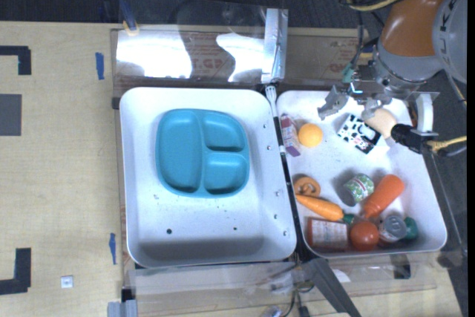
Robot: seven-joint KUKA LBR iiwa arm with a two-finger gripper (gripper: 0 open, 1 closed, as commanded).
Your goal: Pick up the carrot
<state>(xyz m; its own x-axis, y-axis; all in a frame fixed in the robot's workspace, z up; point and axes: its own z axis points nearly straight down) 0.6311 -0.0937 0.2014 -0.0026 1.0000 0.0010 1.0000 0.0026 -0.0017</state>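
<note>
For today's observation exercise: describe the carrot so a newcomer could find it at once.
Start at the right bin. Along its lower left lies the carrot, slim and orange, with a green stem end. The bigger orange piece to its right is stubbier and redder.

both white bins look like smooth, slightly glossy plastic. the blue divided tray at centre left has a matt plastic look. the bench on the left reads as pale matt wood. the carrot at lower right seems smooth, perhaps moulded plastic. the arm's orange band shines glossy.
</note>
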